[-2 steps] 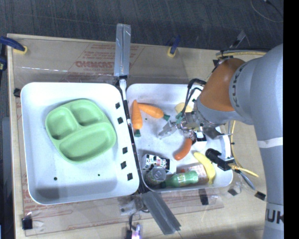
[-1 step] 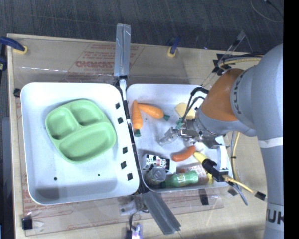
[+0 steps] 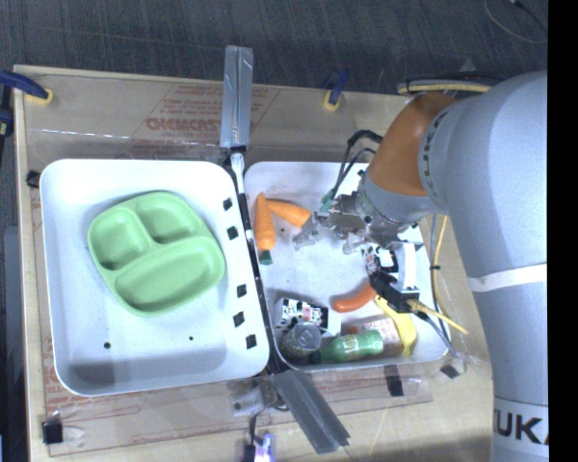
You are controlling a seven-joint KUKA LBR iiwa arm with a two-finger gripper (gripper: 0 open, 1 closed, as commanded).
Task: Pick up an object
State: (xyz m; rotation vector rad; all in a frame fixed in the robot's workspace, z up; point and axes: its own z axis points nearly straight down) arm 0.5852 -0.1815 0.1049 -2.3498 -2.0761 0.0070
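Note:
The right bin [image 3: 270,176] holds several objects. Two orange carrot-like pieces [image 3: 267,221] lie at its upper left. An orange sausage shape [image 3: 351,301] lies mid-right, and a green bottle [image 3: 353,346] lies along the front wall. A small can [image 3: 303,337] and a black-and-white item [image 3: 302,311] sit at the front left, with a yellow piece [image 3: 406,318] at the right. My gripper [image 3: 326,242] hangs over the bin's middle, just right of the carrots. Its fingers are spread open with nothing between them.
The left bin [image 3: 67,258] contains a green divided plate [image 3: 156,250]. A grey divider strip [image 3: 237,94] runs between the bins. The arm's orange band and grey body cover the right bin's far right side. Cables trail by the wrist.

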